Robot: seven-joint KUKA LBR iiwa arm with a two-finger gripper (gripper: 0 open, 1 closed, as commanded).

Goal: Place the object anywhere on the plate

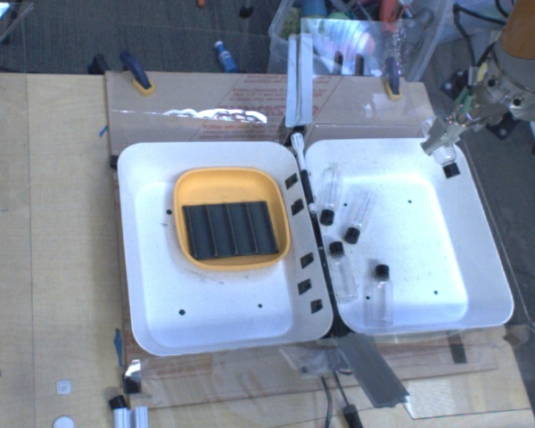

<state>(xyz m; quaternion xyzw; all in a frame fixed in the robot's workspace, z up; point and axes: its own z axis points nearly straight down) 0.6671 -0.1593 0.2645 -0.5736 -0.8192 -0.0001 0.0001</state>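
A yellow plate [189,191] lies in the left bin [152,310]. A dark grey ridged block [230,229] rests flat on the plate. Several clear vials with black caps lie in the right bin [464,266]: one [326,196] near the divider, one [357,218] beside it, and one [378,290] toward the front. My gripper [446,154] hangs over the far right corner of the right bin, well apart from the vials and the plate. Nothing shows in its grasp.
Black clips [300,234] run along the divider between the bins. A clear box of clutter [366,12] stands behind the bench. Cables and a metal bracket [366,373] lie at the front edge.
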